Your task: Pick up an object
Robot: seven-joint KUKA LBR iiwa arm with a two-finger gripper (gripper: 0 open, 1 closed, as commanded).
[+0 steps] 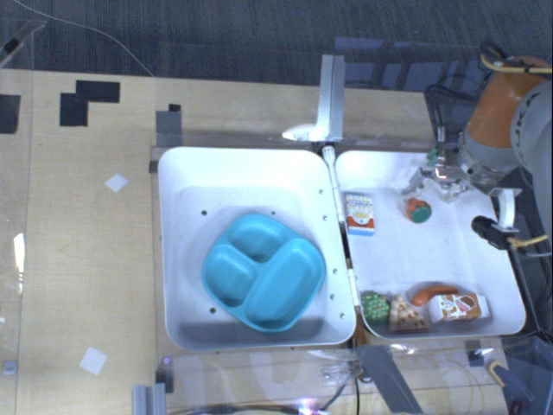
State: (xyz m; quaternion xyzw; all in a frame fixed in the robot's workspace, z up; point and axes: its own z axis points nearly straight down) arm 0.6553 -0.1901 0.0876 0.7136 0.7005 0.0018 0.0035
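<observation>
Bins are sitting side by side on a pale wooden bench (pixel 86 258), meeting at a shared middle edge. Filling much of the left bin (pixel 186 180) is a blue divided plate (pixel 263 271), lying flat and slightly turned, its three wells facing up. Over the upper part of the right bin (pixel 484 275), the arm (pixel 510 115) is reaching in from the right, its orange band showing above the grey wrist. The gripper (pixel 442 180) is hanging near the bin's upper right corner, and its metal fingers are spreading apart, with nothing between them. Just below and left of the fingertips, a small ball (pixel 419 212), green with a red patch, is resting on the bin floor, apart from the claw. Close to the middle edge, a small carton (pixel 359 213) with a red lower half is lying flat, well left of the ball. Along the lower wall, several things are crowding together: a green bunch (pixel 374 305) at the left, a tan speckled item (pixel 406 315) beside it, an orange piece (pixel 428 293) behind, and a white and orange pack (pixel 458 306) touching it at the right. A black cable (pixel 492 230) is hanging by the arm over the right rim.
</observation>
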